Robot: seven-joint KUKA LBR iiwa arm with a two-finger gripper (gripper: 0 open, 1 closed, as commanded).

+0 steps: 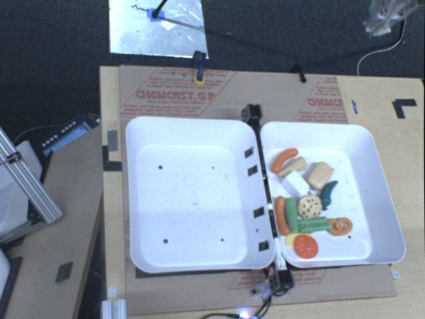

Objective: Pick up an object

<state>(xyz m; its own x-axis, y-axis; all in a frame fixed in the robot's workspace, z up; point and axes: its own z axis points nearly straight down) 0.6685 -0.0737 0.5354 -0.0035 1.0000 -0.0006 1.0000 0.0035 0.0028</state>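
Toy food crowds the right bin (382, 178); the hand's state cannot be told, and the outlying tomato slice (306, 246) looks easiest to pick cleanly.

Light is even and fairly bright over the bench, with a cool, bluish cast. The two white bins (192, 198) come close to washing out, their floors nearly without detail. A soft shadow lies along the near inner wall of the left bin. The metallic sheet (157, 18) at top shows patchy glare. The picture is slightly soft and grainy throughout, and the dark floor (46, 45) loses texture.
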